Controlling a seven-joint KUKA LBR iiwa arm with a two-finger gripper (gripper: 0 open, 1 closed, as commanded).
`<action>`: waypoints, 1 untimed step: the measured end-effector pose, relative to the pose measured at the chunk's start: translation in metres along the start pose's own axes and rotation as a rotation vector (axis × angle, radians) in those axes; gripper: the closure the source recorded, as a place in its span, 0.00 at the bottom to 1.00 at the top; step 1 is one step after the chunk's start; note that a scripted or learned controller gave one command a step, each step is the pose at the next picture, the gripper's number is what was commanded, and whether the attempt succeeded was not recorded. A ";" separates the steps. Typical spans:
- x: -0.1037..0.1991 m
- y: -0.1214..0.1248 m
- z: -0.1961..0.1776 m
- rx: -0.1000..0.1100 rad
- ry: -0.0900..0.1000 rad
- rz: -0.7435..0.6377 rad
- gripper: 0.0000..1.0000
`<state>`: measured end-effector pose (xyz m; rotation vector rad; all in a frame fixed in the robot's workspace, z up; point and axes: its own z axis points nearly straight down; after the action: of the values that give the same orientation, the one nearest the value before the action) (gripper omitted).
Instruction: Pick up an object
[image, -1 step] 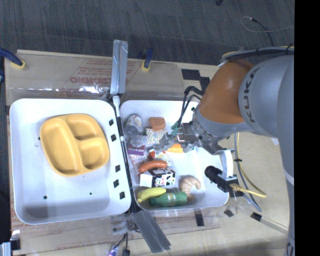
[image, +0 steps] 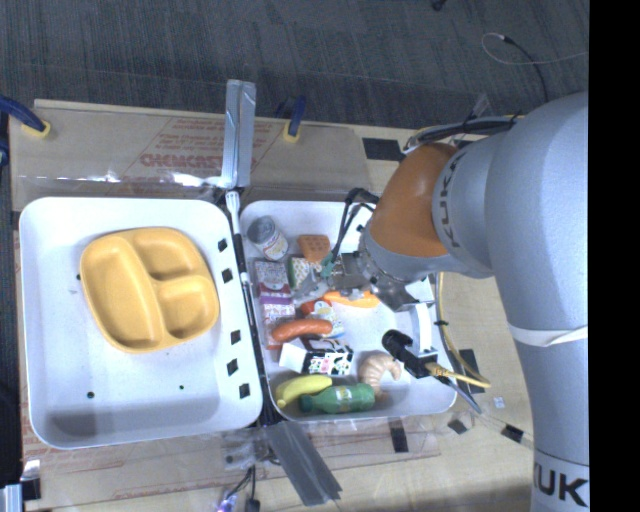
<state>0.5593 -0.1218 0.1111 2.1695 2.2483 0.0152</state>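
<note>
I see the tool (image: 340, 272) low in the right bin (image: 420, 400) over the toy food, beside the sausage (image: 300, 328); can't tell its state. Yellow tray (image: 148, 288) sits in the left bin (image: 60, 400).

High fixed camera, slanting down, both bins (image: 40, 330)

We've got a yellow divided tray (image: 150, 288) in the white left bin (image: 45, 330), then a red-orange sausage (image: 300, 328), yellow banana (image: 302, 388), green bottle (image: 340, 399) and a black-and-white patterned box (image: 330, 362), plus the grey arm's (image: 545, 210) orange band (image: 415, 205)
</note>
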 end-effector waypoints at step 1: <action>0.023 0.028 -0.013 0.021 0.005 0.048 0.00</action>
<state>0.5863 -0.0981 0.1241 2.2364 2.2082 -0.0020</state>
